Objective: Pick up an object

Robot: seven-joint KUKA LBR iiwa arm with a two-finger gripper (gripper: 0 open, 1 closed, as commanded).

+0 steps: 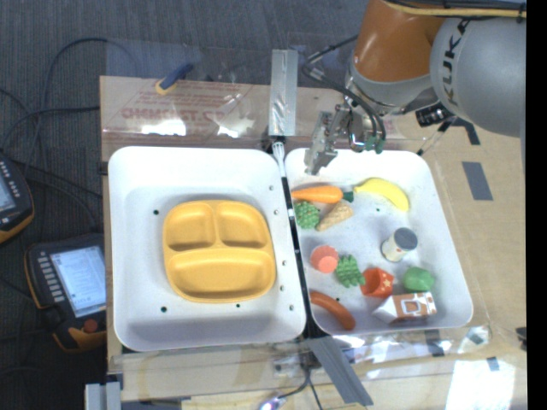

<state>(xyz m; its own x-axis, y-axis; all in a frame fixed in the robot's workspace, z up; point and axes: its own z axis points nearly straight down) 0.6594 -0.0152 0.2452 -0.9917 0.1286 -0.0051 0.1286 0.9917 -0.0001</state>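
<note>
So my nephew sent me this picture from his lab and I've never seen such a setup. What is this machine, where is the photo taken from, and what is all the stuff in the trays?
It is a single photo from a camera fixed above a bench, looking down at a slant. The grey and orange thing at top right is a robot arm; its gripper, a two-fingered hand, hangs over the back edge of the right bin with nothing visible between its fingers. That bin holds toy food: a carrot, a banana, a sausage, broccoli, a red pepper, a small carton and more. The left bin holds a yellow divided plate.
</note>
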